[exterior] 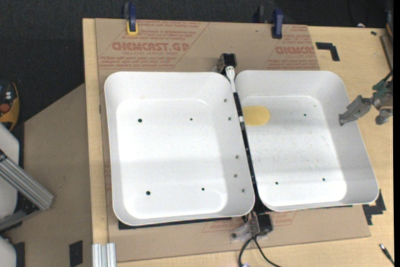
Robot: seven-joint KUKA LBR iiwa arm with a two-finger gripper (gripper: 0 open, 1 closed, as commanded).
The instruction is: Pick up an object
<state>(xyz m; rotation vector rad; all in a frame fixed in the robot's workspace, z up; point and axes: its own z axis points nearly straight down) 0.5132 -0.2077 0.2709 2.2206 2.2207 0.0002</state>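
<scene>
Two white bins [125, 153] side by side; yellow object [256, 115] in right bin's far-left corner; gripper [362, 108] at right rim, jaw state unclear.

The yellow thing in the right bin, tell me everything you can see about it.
The yellow object is small, flat-looking and roughly oval, a dull mustard yellow with soft edges; its material is too blurred to name. It lies on the floor of the right bin, in the far left part, close to the wall beside the left bin. Nothing rests on it. The claw is apart from it, over the bin's right rim.
</scene>
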